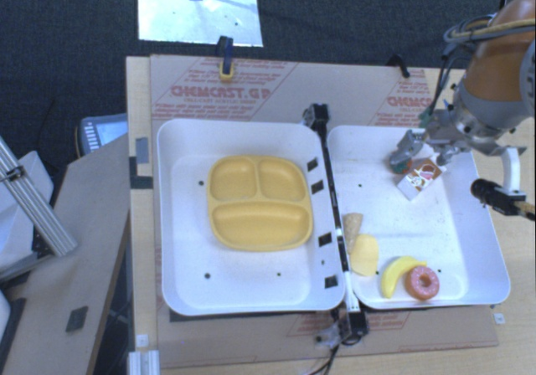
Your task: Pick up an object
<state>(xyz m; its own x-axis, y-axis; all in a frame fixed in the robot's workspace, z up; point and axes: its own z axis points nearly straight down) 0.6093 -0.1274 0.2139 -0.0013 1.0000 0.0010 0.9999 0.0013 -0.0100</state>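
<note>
So the arm (502, 55) comes in from the right with its orange band up top, and the gripper (416, 153) is down over the upper part of the right bin (486, 281). Right under and just beside it sits a small white carton (419, 179) with a red and brown label, tilted a bit on the bin floor. The gripper looks like it's touching the carton's top edge or hanging just above it, hard to call from this angle, and honestly I can't tell whether the gripper is spread or pressed together because the metal bits blur into each other. Nothing is clearly pinched. Down at the bottom of the same bin there's a little cluster: a pale yellow wedge (364, 254) that might be cheese, with a tan piece (353, 223) just above it near the divider, then a banana (397, 274) and a pink frosted donut (422, 283) touching each other. The left bin (180, 197) holds a yellow divided plate (257, 202), three compartments, sitting flat around the middle. Both bins rest on a cardboard sheet (276, 84) with red print, and a yellow clamp (226, 59) grips its far edge.
</note>
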